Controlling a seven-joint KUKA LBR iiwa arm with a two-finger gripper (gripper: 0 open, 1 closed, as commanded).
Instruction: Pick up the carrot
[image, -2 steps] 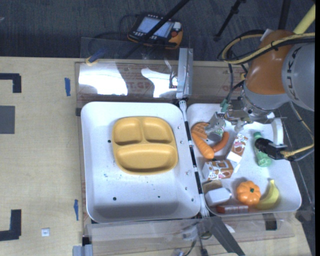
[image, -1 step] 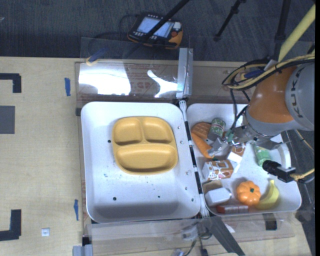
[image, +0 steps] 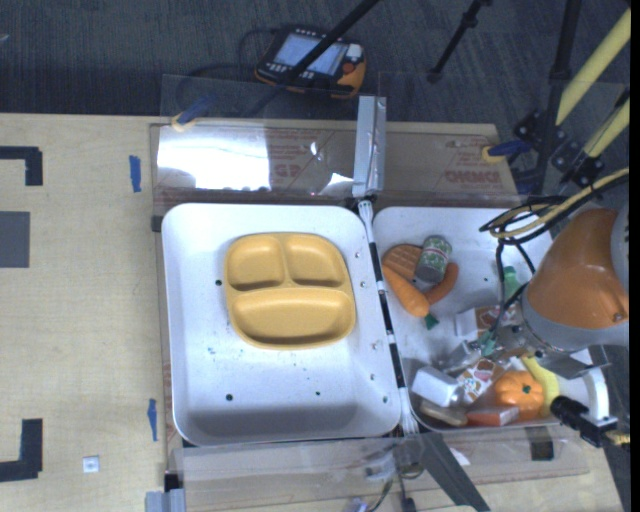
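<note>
The carrot (image: 408, 291) lies in the right bin (image: 470, 222) close to its left wall, orange, with its green stub pointing toward the near right. A small can (image: 433, 257) sits just beyond it, leaning over an orange ridged piece (image: 399, 259). The arm's orange band (image: 583, 276) hangs over the bin's right side. Below the band, the gripper (image: 495, 337) is down among the clutter in the middle of the bin, to the right of the carrot and apart from it.
The left bin (image: 190, 350) holds a yellow divided plate (image: 290, 288). Near the right bin's front lie a white box (image: 434, 384), a printed packet (image: 478, 381), an orange fruit (image: 519, 393) and a banana (image: 542, 374). A ridge separates the two bins.
</note>
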